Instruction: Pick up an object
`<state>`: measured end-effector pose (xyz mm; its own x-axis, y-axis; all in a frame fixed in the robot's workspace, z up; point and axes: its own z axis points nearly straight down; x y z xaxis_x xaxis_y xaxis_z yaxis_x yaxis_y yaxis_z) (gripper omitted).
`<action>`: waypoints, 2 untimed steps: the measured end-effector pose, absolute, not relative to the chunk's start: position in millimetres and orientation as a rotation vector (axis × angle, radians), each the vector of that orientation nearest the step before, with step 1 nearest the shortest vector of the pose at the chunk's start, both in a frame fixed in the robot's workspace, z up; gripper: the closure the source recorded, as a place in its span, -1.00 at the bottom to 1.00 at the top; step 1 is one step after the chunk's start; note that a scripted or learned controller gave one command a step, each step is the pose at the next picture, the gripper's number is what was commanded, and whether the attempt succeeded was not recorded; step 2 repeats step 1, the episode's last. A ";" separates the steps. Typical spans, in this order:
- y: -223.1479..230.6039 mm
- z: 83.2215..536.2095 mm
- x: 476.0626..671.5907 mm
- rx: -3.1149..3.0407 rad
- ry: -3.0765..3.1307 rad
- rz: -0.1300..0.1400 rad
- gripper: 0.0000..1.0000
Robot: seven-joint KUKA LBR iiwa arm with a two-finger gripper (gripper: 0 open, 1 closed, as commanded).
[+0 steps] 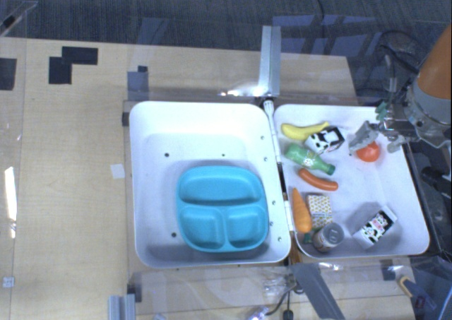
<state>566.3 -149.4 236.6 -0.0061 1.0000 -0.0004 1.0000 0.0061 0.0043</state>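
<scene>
Small red-orange round toy tomato point(367, 152) sits in the right white plastic bin point(417, 205), near its far right side, directly under the two-finger metal gripper point(374, 137). Gripper fingers are spread, straddling the tomato from above; can't tell if they touch it, nothing is pinched. Just left of the tomato: black-and-white cow-print carton point(326, 141), then yellow plastic banana point(304, 129). Green toy bottle point(308, 159) lies left and slightly nearer than the tomato.
</scene>
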 end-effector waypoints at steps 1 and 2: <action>-149.4 236.6 566.3 2.212 2.226 0.004 -1.00; -149.4 236.6 566.3 2.212 2.226 0.004 -1.00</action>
